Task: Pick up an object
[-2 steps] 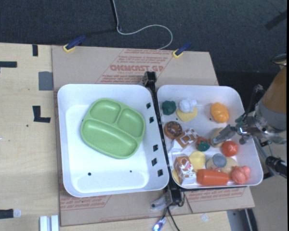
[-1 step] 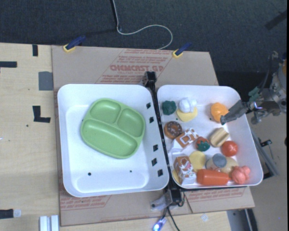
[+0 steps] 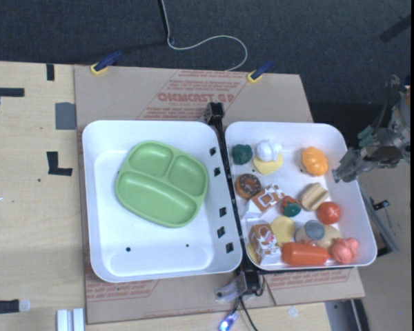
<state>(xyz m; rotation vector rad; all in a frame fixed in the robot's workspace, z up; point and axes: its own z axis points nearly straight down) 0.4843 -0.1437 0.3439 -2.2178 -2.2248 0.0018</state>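
**Orange fruit is the nearest target, gripper waits at the bin's edge**

Orange and alone, the fruit (image 3: 314,161) sits in the right bin (image 3: 353,205), in its upper right part, apart from the crowded toys lower down. For a good pick, I judge the gripper (image 3: 346,169) should come down straight over this fruit (it has free space around it), not over the packed pile. The gripper hangs at the bin's right rim, just beside the fruit and to its right. Whether the gripper is released or clenched I cannot tell; nothing is seen in it.
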